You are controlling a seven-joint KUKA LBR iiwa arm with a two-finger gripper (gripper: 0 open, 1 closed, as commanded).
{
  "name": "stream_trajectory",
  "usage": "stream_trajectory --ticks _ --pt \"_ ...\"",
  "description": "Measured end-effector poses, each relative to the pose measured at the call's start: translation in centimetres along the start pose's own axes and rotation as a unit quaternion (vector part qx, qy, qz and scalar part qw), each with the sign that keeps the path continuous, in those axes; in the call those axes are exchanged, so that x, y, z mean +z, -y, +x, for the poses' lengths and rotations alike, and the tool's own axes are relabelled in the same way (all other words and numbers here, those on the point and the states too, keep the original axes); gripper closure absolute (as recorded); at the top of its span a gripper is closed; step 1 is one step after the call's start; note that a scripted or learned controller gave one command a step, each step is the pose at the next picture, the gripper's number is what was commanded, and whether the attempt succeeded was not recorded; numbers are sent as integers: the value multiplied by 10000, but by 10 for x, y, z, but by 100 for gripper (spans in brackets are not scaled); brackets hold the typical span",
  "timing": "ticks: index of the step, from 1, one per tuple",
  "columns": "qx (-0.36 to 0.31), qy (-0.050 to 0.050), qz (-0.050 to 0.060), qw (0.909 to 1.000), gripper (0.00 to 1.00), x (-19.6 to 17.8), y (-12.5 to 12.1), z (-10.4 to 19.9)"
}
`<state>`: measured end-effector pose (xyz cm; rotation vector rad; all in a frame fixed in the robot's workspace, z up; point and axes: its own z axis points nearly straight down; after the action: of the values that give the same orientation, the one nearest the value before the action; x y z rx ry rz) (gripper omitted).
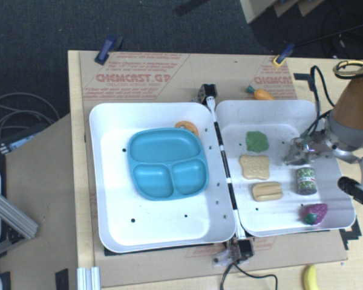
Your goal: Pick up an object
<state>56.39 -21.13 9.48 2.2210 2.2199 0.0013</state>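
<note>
Pincer [297,151] low in R bin [278,109] — just above, maybe touching, jar [305,180].

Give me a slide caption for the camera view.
Gripper hovers in the right bin above a small jar; blue tray fills the left bin.

bench [139,80] | left bin [109,180] | right bin [278,219] | side by side

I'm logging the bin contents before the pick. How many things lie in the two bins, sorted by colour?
Blue: 1, the divided tray
Orange-tan: 1, the ring
Green: 2, the leafy piece and the speckled jar
Tan: 2, the cracker and the bun
Pink and green: 1, the berry
Total: 7
</note>
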Motion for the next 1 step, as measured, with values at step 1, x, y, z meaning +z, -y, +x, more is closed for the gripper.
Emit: stream_trajectory --ticks 1 --pt "-10 -1 -5 10000 100 10 -38 67"
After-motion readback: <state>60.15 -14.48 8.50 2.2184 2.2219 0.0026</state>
